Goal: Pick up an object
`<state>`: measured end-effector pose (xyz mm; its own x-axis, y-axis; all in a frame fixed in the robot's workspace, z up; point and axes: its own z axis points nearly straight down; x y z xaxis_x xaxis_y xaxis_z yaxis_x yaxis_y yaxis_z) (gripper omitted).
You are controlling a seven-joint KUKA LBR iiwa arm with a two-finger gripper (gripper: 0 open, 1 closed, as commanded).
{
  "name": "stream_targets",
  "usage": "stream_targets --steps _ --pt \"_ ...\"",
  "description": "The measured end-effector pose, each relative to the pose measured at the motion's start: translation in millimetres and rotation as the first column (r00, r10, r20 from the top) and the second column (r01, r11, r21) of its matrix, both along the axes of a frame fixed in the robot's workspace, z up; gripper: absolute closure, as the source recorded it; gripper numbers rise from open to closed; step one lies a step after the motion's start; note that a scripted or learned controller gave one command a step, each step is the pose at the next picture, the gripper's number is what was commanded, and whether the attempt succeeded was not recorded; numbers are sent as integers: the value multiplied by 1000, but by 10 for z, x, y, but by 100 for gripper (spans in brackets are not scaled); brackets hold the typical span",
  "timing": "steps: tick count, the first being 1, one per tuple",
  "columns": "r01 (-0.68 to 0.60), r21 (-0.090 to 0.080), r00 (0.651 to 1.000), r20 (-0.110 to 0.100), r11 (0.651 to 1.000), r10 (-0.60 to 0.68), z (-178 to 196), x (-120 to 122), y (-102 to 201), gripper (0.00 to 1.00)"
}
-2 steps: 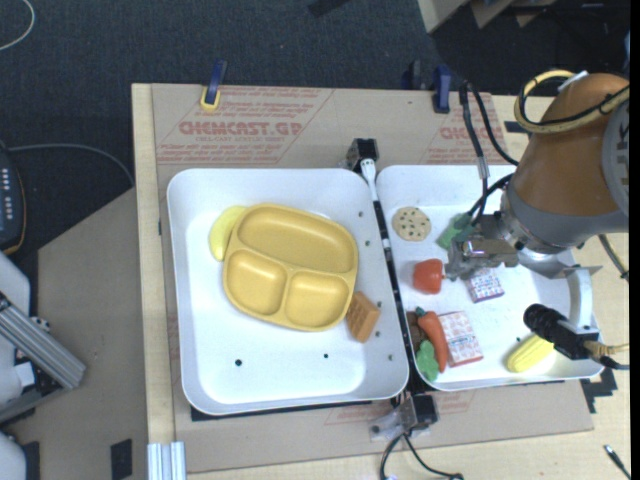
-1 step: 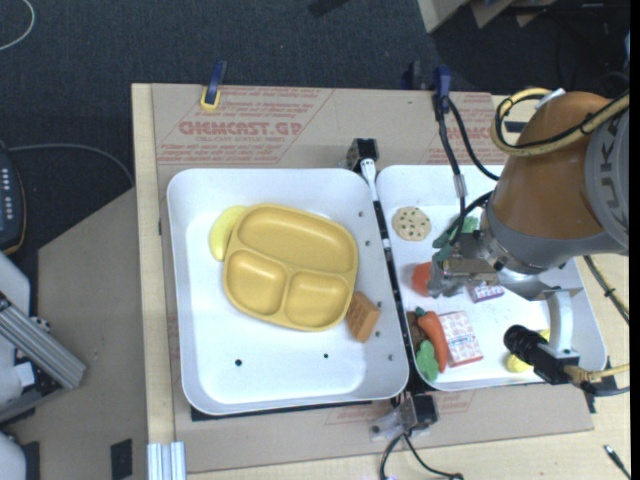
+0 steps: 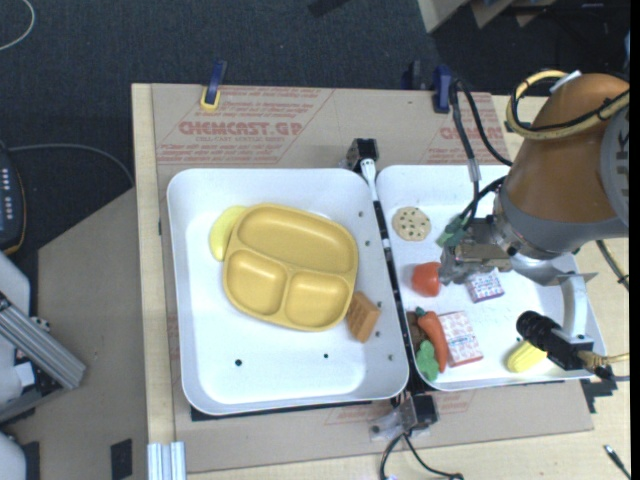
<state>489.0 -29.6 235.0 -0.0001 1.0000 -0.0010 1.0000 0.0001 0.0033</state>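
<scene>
Camera view, looking down on both bins. Arm (image 3: 570, 158) reaches in from the right, over the right bin (image 3: 440, 183). Gripper (image 3: 462, 260) sits low over the middle of that bin. I cannot tell from this angle whether it is open or closed, and I see nothing held in it.

Right bin, candidates for the pick:
- red piece (image 3: 427, 279), just beside the gripper on its left, closest item to it.
- round cookie (image 3: 410, 224), near the bin's far left corner, apart from the red piece.
- small green item (image 3: 452, 233), at the gripper's upper left edge, partly hidden; I can't identify it.
- patterned card (image 3: 486, 287), flat, just below the gripper.
- carrot (image 3: 430, 336) with green end, along the near left wall, touching the pink-and-white box (image 3: 461, 336) on its right.
- yellow item (image 3: 521, 357), near the front wall, toward the right.

Left bin (image 3: 185, 268):
- yellow divided plate (image 3: 290, 266), three compartments, roughly centred.
- yellow object (image 3: 221, 231), poking out from under the plate's left edge.
- brown block (image 3: 362, 318), tilted, touching the plate's lower right rim.
</scene>
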Motion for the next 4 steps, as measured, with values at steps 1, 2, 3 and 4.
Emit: stream_targets --steps 1,2,3,4 --pt "0 1 1000 -6 1000 0 -152 72 1 100" --pt "0 0 1000 -1 1000 0 -40 34 -36 100" --pt "-1 2 1000 -5 1000 1 -14 -62 30 100" --pt "1 2 1000 -6 1000 -1 -91 -106 -6 100"
